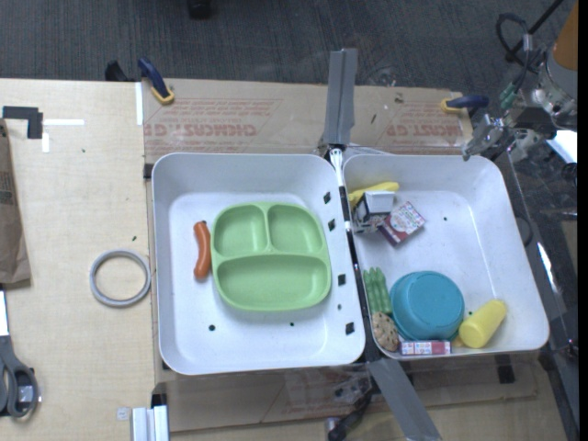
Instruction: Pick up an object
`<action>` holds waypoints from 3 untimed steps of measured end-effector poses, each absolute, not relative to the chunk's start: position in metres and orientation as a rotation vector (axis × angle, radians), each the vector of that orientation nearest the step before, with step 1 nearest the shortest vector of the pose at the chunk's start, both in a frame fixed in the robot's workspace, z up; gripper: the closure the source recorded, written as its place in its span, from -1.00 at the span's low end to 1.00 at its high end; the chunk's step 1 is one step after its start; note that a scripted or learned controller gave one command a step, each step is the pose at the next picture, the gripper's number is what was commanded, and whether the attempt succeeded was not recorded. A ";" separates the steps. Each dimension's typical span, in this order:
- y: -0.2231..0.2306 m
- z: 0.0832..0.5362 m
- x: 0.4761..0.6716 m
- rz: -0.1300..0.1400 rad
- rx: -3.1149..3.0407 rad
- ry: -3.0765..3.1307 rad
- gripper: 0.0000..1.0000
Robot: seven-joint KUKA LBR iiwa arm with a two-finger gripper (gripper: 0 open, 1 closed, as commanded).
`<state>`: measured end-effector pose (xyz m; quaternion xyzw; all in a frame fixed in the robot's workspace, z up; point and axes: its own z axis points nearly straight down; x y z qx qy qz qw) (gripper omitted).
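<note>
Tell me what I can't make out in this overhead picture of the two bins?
- The pincer, in the camera view: small and far, so open or shut is unclear.
- The small box: tucked under the blue bowl, label too small to read.
- The scissors: cut off by the left edge.
</note>
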<state>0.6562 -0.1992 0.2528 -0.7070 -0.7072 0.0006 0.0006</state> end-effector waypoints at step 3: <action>-0.101 0.169 0.659 0.000 -1.973 -2.447 -1.00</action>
